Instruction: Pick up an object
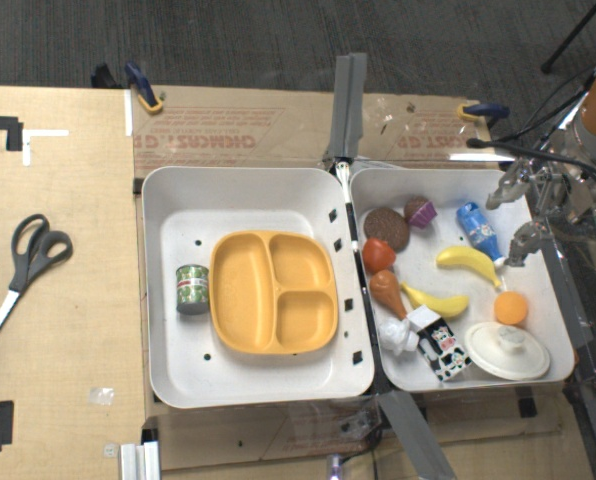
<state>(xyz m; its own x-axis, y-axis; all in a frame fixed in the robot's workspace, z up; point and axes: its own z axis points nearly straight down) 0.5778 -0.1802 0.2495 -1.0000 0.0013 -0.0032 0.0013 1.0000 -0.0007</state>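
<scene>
Two shallow white bins sit side by side on the tabletop; the right white bin [563, 298] holds the clutter worth picking from. The metal two-finger gripper [523, 218] hangs over its far right corner, fingers apparently spread and grasping nothing. Just beside the fingers, toward the bin's middle, lies the blue plastic bottle [477, 227]; just below them, the curved yellow banana [470, 263]; nearer the front, the small orange ball [511, 308]. The banana looks the best choice: approach from above, straddle its narrow middle across the curve, avoid nudging the bottle, and close before lifting.
</scene>
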